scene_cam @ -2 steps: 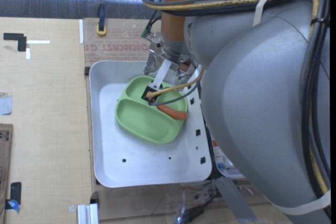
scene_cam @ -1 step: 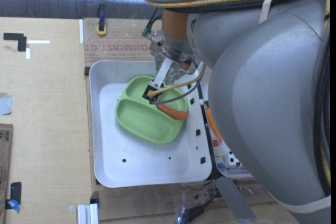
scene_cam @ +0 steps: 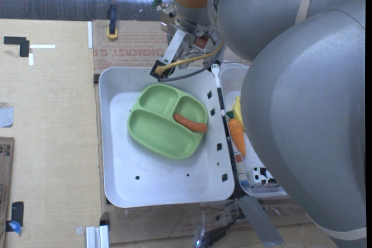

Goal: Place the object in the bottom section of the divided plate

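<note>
The green divided plate [scene_cam: 152,132] lies in the left white bin [scene_cam: 125,183], a little tilted, with its two small sections on the far side and its one large section on the near side. The task's thing, an orange-red sausage [scene_cam: 189,122], lies on the plate at the right part. It is stretched along the ridge that separates the right small section from the large near section. I cannot tell on which side of the ridge it really rests.

The claw [scene_cam: 189,38] is beyond the far rim of the plate, over the far edge of the bin, well apart from the sausage. The sausage is on the near side of the claw and nothing is seen held in the claw. If the claw is spread or pressed together, I cannot tell.

To the right of the plate, in the right bin [scene_cam: 228,85], lie an orange carrot [scene_cam: 236,137], a yellow thing [scene_cam: 238,107] just beyond it, and nearer a small black-and-white thing [scene_cam: 261,176].
</note>
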Controlling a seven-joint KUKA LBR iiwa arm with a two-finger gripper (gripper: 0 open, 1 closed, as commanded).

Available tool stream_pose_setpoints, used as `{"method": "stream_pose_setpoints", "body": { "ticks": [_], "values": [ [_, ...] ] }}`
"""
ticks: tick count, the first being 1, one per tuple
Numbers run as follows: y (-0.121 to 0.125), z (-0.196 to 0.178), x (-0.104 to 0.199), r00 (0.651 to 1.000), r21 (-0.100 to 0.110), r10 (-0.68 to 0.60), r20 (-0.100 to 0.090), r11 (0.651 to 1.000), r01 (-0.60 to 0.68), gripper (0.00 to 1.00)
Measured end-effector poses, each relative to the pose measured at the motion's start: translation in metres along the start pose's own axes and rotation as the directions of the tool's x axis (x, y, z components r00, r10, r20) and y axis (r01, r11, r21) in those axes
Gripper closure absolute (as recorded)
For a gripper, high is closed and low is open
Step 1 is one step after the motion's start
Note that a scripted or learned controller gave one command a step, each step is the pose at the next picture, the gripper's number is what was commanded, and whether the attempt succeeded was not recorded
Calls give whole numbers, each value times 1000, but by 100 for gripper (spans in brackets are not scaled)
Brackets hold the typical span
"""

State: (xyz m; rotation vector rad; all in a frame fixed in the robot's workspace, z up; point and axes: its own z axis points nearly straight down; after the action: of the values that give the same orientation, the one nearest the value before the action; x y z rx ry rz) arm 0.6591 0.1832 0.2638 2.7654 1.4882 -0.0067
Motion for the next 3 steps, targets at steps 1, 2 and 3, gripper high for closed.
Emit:
{"method": "stream_pose_setpoints", "body": {
  "ticks": [1, 2, 3],
  "values": [
    [-44, 45, 8, 878, 1, -479, 0, 878, 479, 100],
    [-26, 49, 37, 862, -2, -507, 0, 862, 507, 100],
    [-49, 75, 21, 437, -1, -899, -1, 437, 899, 100]
  ]
}}
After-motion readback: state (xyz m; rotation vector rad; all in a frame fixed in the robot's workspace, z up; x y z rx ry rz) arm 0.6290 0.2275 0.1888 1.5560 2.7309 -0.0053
